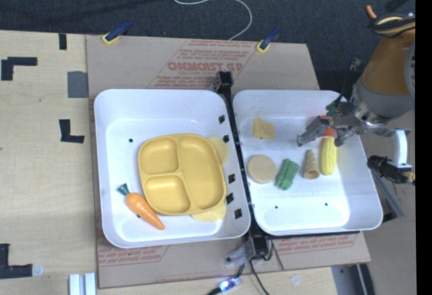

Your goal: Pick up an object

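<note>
The gripper (322, 133) hangs over the right bin (337, 216), upper-right part, w/ the grey arm and its orange band (391, 50) coming in from the right edge. Its dark fingers (309, 136) look spread apart, nothing visibly between them; one points left-down toward the bin floor, the other ends just above the corn cob (328, 155). Corn cob lies upright-ish, yellow, just beside a tan cone-shaped piece (310, 165) on its left; can't tell if they touch. Further left: a green vegetable (286, 173), tilted, touching or nearly touching a round beige cookie (261, 169). A yellow cheese wedge (264, 129) sits alone near the bin's top-left, well apart from the fingers. Left bin (111, 118) holds a yellow divided plate (182, 173) w/ three compartments, a pale yellow flat piece (209, 214) poking out under its lower-right rim, and an orange carrot (144, 210) w/ green top lying against the plate's lower-left edge. Both bins rest on cardboard (196, 64) on the worktop (40, 152); a white cable (216, 0) loops behind.
</note>
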Action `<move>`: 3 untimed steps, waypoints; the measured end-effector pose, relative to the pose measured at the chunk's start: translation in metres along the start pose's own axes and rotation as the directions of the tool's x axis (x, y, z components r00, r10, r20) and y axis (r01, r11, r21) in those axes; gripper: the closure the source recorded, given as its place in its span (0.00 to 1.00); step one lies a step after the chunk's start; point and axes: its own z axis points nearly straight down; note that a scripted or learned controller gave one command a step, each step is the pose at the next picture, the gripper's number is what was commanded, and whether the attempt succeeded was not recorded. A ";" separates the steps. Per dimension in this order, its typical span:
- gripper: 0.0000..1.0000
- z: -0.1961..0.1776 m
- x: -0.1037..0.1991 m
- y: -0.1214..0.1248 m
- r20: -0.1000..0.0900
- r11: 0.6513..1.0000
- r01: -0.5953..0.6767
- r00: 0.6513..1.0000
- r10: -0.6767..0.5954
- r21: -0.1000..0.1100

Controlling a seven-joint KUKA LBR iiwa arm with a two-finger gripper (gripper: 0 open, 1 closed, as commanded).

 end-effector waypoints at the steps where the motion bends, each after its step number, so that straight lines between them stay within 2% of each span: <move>1: 0.00 -0.007 0.000 0.003 0.003 1.000 0.003 1.000 -0.003 -0.013; 2: 0.00 0.036 -0.001 0.002 0.003 1.000 0.004 1.000 -0.004 -0.011; 3: 0.00 0.099 0.006 0.002 0.003 1.000 0.005 1.000 -0.005 -0.010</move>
